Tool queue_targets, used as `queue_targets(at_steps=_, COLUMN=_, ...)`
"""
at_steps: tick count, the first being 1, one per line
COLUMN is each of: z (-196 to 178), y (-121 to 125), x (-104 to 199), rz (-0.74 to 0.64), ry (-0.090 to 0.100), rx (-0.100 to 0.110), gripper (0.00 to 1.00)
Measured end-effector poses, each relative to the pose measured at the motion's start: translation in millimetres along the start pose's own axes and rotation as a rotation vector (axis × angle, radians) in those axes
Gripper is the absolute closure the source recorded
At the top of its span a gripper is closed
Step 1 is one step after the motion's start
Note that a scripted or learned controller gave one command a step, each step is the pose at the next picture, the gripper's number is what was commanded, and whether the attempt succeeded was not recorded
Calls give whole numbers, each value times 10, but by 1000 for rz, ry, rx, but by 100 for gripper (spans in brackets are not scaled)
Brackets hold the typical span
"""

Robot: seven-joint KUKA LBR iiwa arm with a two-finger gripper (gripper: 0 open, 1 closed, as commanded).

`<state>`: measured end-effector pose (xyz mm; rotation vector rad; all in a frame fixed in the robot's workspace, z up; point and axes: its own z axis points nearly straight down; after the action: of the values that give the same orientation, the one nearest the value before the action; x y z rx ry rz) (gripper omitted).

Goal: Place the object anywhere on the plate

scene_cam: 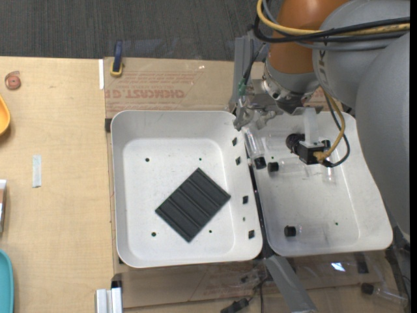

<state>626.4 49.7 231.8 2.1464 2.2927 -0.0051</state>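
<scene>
The plate (pixel 193 203) is a dark ribbed rectangle lying flat and turned at an angle in the middle of the left bin (pixel 130 240). My gripper (pixel 253 150) hangs low over the far left corner of the right bin (pixel 339 240), close to the wall between the two bins. Its tip is partly hidden by the wrist and cables above it. Two small dark pieces (pixel 266 165) sit on the bin floor just below the tip, and I cannot tell if the gripper touches them. Another small dark piece (pixel 290 230) lies near the front of the right bin.
The grey arm with its orange band (pixel 300 25) covers the upper right. A black and yellow cable fitting (pixel 311 150) hangs over the right bin. Brown cardboard (pixel 163 87) lies behind the left bin. The wooden bench (pixel 52 175) stretches left with small items at its edge.
</scene>
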Motion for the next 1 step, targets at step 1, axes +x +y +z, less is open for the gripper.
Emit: queue_targets(at_steps=1, z=476, y=-682, x=637, rz=-551, ry=2, rx=2, gripper=100)
